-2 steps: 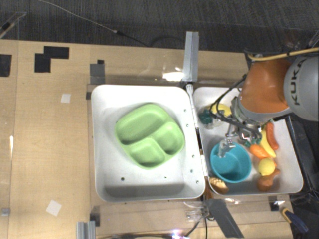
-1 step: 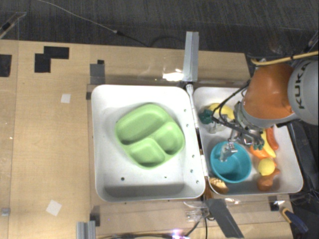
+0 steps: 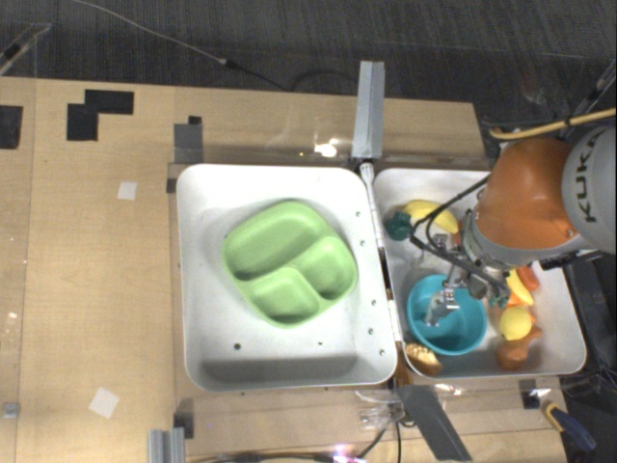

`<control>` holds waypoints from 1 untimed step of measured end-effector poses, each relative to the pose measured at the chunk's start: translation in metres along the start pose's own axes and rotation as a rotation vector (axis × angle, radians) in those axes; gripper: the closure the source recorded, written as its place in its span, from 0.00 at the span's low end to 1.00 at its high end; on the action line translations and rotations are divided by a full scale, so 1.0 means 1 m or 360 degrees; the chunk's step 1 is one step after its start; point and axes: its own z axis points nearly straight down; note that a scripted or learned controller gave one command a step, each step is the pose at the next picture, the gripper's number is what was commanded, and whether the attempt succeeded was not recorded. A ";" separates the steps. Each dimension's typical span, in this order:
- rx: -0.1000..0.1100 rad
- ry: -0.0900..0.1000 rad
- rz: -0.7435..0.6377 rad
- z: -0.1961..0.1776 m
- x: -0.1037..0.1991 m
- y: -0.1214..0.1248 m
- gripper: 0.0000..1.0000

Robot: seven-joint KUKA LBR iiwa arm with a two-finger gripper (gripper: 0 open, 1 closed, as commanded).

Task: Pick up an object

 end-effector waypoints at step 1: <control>0.0006 -0.0009 -0.0063 -0.001 0.027 -0.014 0.00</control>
